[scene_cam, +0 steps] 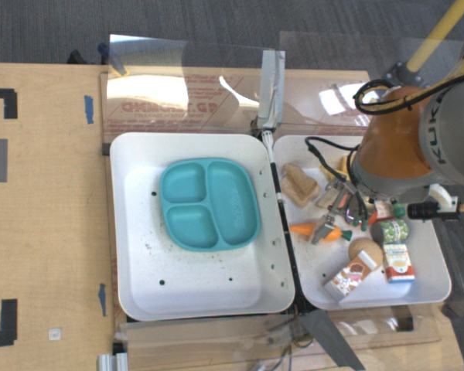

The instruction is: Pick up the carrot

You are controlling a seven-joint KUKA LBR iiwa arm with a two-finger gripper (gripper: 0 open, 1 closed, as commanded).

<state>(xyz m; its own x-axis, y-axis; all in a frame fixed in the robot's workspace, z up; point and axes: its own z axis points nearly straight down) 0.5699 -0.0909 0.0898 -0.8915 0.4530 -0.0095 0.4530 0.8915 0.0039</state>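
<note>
Claw (pixel 323 230) hovering right over carrot (pixel 303 228) in right bin (pixel 441 284); finger spread impossible to tell. Carrot lying near bin's left wall, bread piece (pixel 298 184) just behind. Risk: fingers straddling badly, carrot rolling away; neighbouring cartons (pixel 352 275) crowding approach.

teal sectioned plate (pixel 210 204) in left bin (pixel 131 207); bread (pixel 298 185), two small cartons (pixel 351 276) in right bin (pixel 433 280)

A grey carpeted floor (pixel 216 10) lies beyond the pale wooden tabletop (pixel 46 207), where glare brightens a clear plastic sheet (pixel 147 60).
</note>
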